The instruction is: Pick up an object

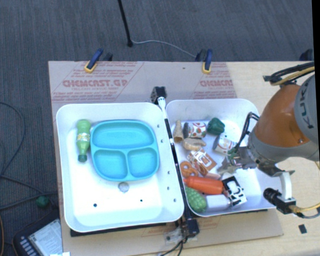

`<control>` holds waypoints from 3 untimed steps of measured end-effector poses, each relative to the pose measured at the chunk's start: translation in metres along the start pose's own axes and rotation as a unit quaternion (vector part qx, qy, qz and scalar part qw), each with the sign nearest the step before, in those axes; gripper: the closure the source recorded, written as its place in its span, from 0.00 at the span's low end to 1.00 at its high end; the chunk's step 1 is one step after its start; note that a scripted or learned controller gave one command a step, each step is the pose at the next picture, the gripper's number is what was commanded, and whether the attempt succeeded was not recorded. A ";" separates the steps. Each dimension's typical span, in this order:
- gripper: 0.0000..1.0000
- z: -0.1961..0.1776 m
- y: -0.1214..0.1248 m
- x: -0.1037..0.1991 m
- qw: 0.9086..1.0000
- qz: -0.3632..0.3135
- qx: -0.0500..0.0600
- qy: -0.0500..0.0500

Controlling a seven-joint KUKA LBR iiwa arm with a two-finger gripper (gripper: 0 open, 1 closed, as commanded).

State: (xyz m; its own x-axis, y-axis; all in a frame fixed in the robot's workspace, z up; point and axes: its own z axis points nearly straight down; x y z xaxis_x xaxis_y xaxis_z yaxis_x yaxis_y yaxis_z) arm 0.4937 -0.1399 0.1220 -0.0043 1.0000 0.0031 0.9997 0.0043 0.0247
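Observation:
The right bin [244,103] holds a pile of small toys. An orange carrot [203,185] lies near its front, with a green lumpy fruit [196,201] just in front of it. Behind them are a pretzel [188,169], a small orange-and-white box [205,161], a beige piece [193,144], a can [197,130], a dark green pepper [215,125] and a pale cup [223,144]. My gripper [234,192] is low in the bin's front right part, right at the carrot's right end. The grey arm with its orange band [280,129] covers the bin's right side.
The left bin [65,156] carries a blue divided plate [125,149], a green bottle [83,139] along its left side and a small grey disc [123,187] in front. Clamps [94,60] [207,61] hold the board at the back. A black bracket [159,94] sits between the bins.

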 end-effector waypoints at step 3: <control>1.00 0.019 -0.002 0.039 1.000 0.005 -0.004 -0.011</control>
State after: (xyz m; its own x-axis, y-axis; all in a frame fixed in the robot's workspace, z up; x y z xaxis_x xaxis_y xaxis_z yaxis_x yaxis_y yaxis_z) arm 0.4919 -0.1013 0.1034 0.0055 0.9998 -0.0194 0.9995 -0.0048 0.0326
